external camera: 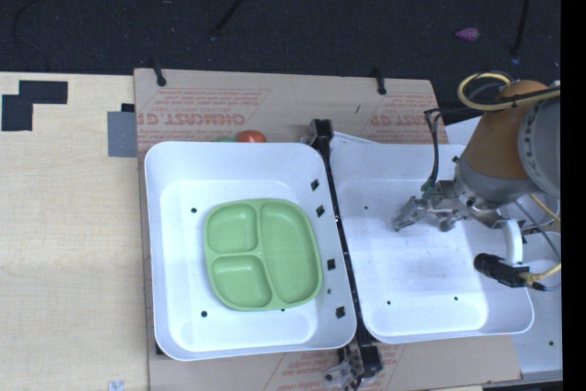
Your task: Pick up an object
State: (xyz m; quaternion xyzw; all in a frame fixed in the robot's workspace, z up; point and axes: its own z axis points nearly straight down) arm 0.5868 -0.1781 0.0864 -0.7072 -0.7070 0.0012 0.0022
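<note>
A small red-orange thing (250, 137) lies on cardboard (275, 105) behind the left bin (174, 197).

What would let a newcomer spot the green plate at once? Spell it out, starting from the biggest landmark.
Start at the two white bins side by side on the bench and take the left bin, away from the arm. The green plate lies flat on its floor, near the middle. It is pale green, a rounded square split into three compartments, and the only coloured thing inside either bin; the small red object sits outside, behind that bin's far rim.

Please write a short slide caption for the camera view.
Gripper low in right bin; green plate in left bin.
</note>
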